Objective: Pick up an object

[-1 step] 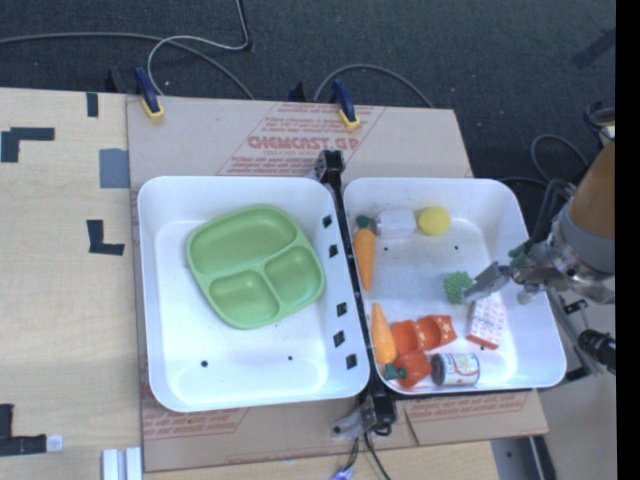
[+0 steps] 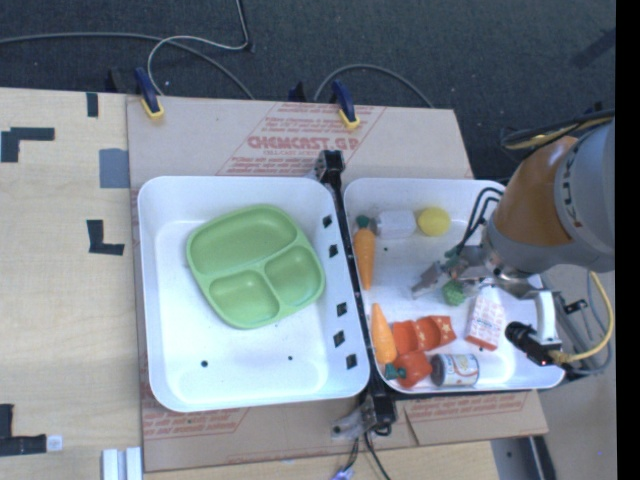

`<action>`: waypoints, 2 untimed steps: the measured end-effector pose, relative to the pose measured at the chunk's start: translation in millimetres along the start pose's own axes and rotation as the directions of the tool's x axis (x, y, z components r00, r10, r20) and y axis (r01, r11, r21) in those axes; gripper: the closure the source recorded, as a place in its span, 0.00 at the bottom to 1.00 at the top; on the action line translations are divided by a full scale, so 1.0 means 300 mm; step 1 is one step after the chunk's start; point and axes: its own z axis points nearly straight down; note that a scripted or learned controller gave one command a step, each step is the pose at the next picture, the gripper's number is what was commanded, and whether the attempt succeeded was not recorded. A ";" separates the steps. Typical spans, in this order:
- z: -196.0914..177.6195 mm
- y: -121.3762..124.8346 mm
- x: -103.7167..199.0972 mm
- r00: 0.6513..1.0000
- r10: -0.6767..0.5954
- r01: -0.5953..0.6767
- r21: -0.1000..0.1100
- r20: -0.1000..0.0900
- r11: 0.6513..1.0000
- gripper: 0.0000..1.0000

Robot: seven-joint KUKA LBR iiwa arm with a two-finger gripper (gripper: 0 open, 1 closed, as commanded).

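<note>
The gripper [image 2: 437, 276] sits in the right half of the frame, inside the right bin [image 2: 520, 376], its grey fingers [image 2: 428, 280] pointing toward the left; whether they are spread or pressed together cannot be told, and nothing can be seen held between them. Just beside the gripper, to its lower right, lies a small green object [image 2: 455, 292]. Right of that, a white-and-red packet [image 2: 486, 320] lies tilted near the bin's right wall. Above the gripper, near the bin's upper edge, a yellow ball [image 2: 433, 221] rests just beside a pale, translucent container [image 2: 396, 223]. Along the bin's left wall a carrot [image 2: 364, 253] lies lengthwise, green top uppermost in the frame; a second carrot [image 2: 382, 334] lies lower along the same wall. Right of the second carrot lies an orange-red wrapper [image 2: 424, 332], and below it a small can [image 2: 457, 369] on its side, touching a red item [image 2: 412, 370]. The arm [image 2: 545, 218], orange band above the wrist, enters from the right edge of the frame. The left bin [image 2: 160, 298], in the centre-left of the frame, holds a green divided plate [image 2: 255, 265]. Both bins stand on a cardboard sheet [image 2: 290, 138] held by two clamps [image 2: 150, 98] at its upper edge.
</note>
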 end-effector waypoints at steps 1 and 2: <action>-0.046 0.009 -0.013 1.000 0.003 -0.003 -0.009 0.007 1.000 1.00; -0.059 0.203 0.188 1.000 -0.002 0.002 0.010 -0.006 1.000 1.00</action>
